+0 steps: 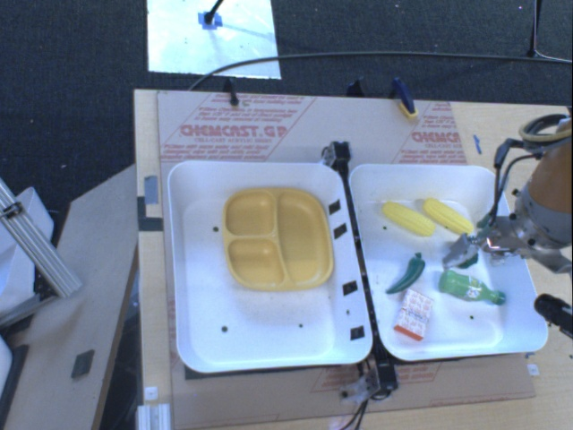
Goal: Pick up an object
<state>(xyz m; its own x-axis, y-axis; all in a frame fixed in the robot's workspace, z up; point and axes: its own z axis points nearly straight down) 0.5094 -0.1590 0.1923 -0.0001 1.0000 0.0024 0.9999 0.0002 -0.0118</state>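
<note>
The gripper (463, 251) is seen low inside the right bin (515, 334), and its fingers are spread apart with nothing held between them. It is placed just above the green bottle (472, 287), which lies on its side near the bin's right part. No object is lifted yet, so the reaching step seems to be in hand. Next, the fingers would likely need to be lowered around one thing and squeezed shut.

The bottle looks smooth and round, so it could be rolled away easily. Two yellow corn cobs (428, 217) are laid side by side just beyond the gripper, bumpy and long. A green chili pepper (407, 273) is curved and shiny, to the left. A small flat packet (414, 314), red and white, is laid nearer. In the left bin (192, 330) a yellow plate (277, 238) with three parts is set. Both bins are white, shallow and smooth.
</note>
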